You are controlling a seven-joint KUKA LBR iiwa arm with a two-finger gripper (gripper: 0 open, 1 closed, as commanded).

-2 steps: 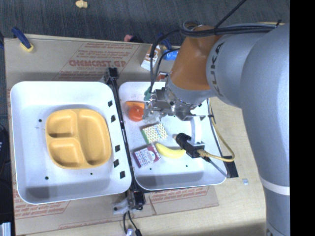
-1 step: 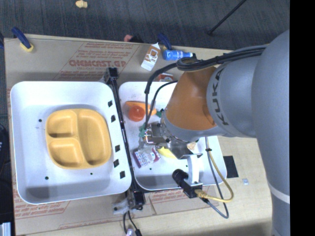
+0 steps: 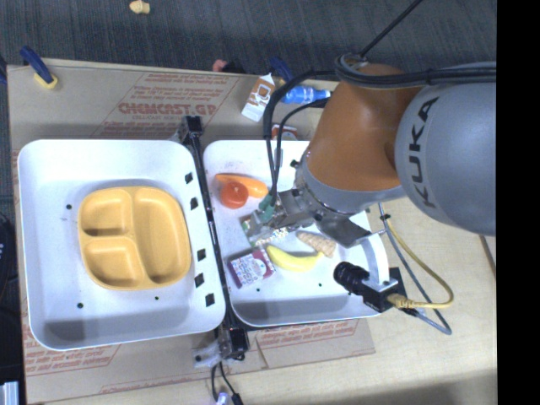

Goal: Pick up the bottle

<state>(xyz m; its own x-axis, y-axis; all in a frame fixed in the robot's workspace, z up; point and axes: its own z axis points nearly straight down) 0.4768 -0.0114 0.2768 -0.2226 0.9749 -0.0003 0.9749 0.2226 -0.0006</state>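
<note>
My gripper [image 3: 272, 216] is low in the right bin [image 3: 287, 310], under the orange wrist band, near the bin's middle. A small green and grey item [image 3: 263, 212] sits right at the gripper; I cannot tell whether it is the bottle or whether it is held. An orange piece with a round red end [image 3: 234, 191] lies just up and left of the gripper, touching nothing else. The arm's bulk hides the right half of the bin.
A yellow banana [image 3: 294, 261], a beige cone [image 3: 319, 243] and a red-and-white packet [image 3: 250, 268] lie just below the gripper. The left bin [image 3: 51, 310] holds a yellow divided tray [image 3: 133, 236]. A black divider [image 3: 207, 226] separates the bins. Cables hang at the lower right.
</note>
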